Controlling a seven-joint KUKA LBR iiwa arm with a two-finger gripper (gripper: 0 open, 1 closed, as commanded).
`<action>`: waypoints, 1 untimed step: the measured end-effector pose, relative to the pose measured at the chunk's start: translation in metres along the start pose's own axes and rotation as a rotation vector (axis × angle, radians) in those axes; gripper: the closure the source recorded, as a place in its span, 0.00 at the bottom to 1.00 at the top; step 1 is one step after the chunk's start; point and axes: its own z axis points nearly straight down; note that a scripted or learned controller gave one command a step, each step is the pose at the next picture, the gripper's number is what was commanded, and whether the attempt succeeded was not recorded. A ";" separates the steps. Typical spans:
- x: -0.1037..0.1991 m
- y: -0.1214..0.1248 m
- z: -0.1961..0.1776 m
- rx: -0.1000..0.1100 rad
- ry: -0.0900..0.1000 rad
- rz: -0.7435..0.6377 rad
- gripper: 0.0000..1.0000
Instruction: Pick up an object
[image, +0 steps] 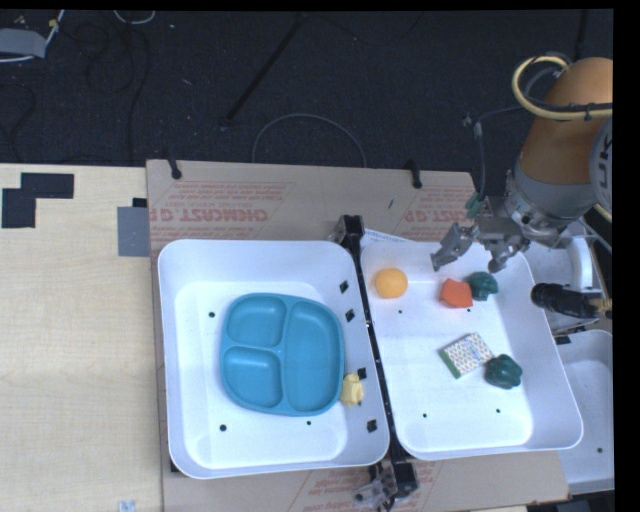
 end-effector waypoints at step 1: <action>0.000 0.002 -0.008 -0.013 -0.001 -0.001 0.00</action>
